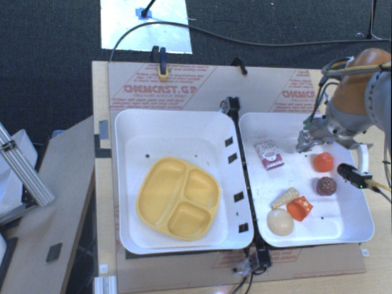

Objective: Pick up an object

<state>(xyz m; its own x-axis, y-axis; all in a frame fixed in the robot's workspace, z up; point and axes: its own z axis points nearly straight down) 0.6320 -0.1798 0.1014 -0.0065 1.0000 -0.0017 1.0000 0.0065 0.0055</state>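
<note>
The right bin (355, 225) holds several small items. A pink and white box (268, 154) lies near its back left. An orange-red ball (323, 162) and a dark red ball (326, 185) sit towards the right. A yellow wedge (285, 198), a red-orange piece (299, 208) and a cream ball (280, 222) cluster at the front. My gripper (305, 142) hangs low over the back of this bin, between the box and the orange-red ball and just behind the ball. I see nothing in it.
The left bin (131, 164) carries a yellow divided tray (178, 198). A black divider with clips (240, 170) runs between the bins. A black fitting on a cable (353, 175) hangs from the arm over the right bin's right side.
</note>
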